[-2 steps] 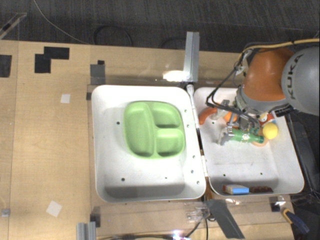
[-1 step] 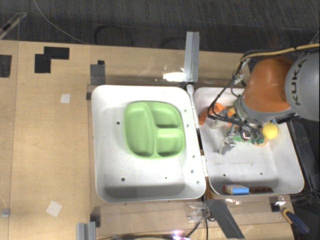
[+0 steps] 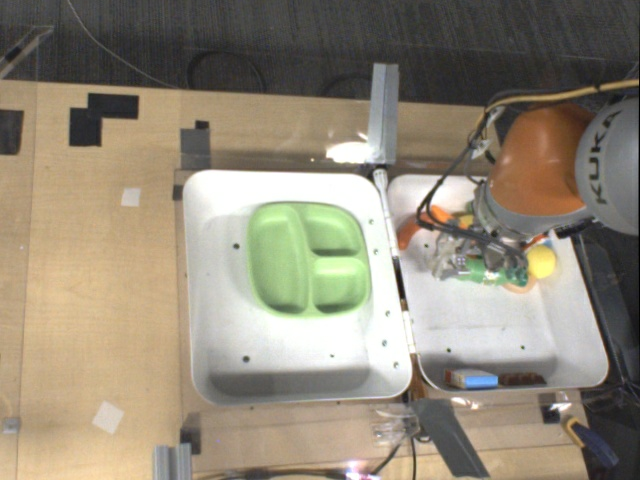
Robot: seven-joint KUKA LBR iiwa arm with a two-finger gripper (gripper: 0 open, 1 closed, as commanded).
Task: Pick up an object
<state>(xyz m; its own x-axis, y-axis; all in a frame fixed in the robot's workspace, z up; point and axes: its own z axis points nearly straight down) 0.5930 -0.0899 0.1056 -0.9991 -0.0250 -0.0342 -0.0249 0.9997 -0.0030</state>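
Arm (image 3: 560,158) reaches in from the right & hangs over the back half of the right bin (image 3: 560,353), wrist down over a small clutter of objs. Gripper (image 3: 470,258) sits low in that pile; can't tell whether it is spread, pressed together or pinching anything, since wrist body & cabling cover that part. Candidates w/in reach: yellow ball (image 3: 541,261) just right of the gripper, green item (image 3: 500,274) under/beside it, orange piece (image 3: 409,234) by the bin's left wall. Well apart, at the front wall, a flat blue block (image 3: 474,379) lies next to a dark brown bar (image 3: 522,378). Left bin (image 3: 210,268) holds a green tray (image 3: 305,258) w/ three compartments. Judging by looks: all small, light, prob. plastic toys. Ball looks smooth & round, so likely to roll or squirt out of a pinch; best taken across its middle, straight down. Green item is part hidden, shape unclear. Blue block looks stiff, flat-sided, prob. the easiest grab across its short sides, tho close to the wall. Tray is wide & shallow, rim only.
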